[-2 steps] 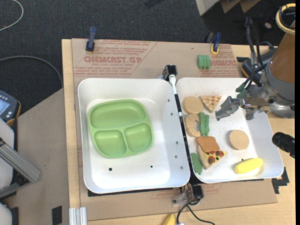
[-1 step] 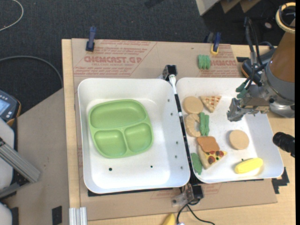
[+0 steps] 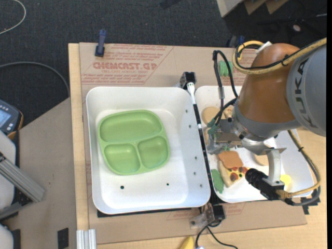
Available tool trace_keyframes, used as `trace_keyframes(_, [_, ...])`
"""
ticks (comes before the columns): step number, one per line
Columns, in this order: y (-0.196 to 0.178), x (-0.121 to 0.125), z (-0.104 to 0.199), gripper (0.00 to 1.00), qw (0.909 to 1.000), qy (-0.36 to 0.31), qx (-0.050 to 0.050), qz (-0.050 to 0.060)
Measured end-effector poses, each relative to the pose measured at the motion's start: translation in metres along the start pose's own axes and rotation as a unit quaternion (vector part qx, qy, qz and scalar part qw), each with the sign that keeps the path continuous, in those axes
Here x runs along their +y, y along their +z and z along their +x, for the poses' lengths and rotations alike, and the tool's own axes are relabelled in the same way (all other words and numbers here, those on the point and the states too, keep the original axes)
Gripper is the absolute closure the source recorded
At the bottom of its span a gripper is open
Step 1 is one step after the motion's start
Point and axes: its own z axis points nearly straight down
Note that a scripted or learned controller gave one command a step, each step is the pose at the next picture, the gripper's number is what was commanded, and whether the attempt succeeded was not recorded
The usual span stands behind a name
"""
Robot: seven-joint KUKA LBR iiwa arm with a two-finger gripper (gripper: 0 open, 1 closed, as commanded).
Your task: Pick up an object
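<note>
Camera view showed the grey arm with its orange band [image 3: 270,87] lowered over the right-hand shallow white bin [image 3: 306,178], with the gripper [image 3: 220,136] near that bin's left wall. Whether anything was grasped could not be told.

Judged step: descent toward a pick. A tan wedge-shaped toy with red spots [image 3: 232,162] lay just beside the gripper; a small yellow piece [image 3: 285,180] lay further right. The next move would call for centring over one item.

The left-hand white bin [image 3: 104,191] held a green three-compartment plastic tray [image 3: 134,140], well apart. The dividing bin walls, black cables [image 3: 270,188] and the arm's own bulk crowded the approach.
</note>
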Motion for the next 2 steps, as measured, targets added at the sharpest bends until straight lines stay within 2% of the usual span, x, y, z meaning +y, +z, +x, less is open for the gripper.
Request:
trace_keyframes(1, [-0.1584,0.0024,0.0532,1.0,0.9999,-0.001,0.002,-0.015])
trace_keyframes(2, [-0.1607,0.0013,0.0499,1.0,1.0,0.003,-0.002,-0.007])
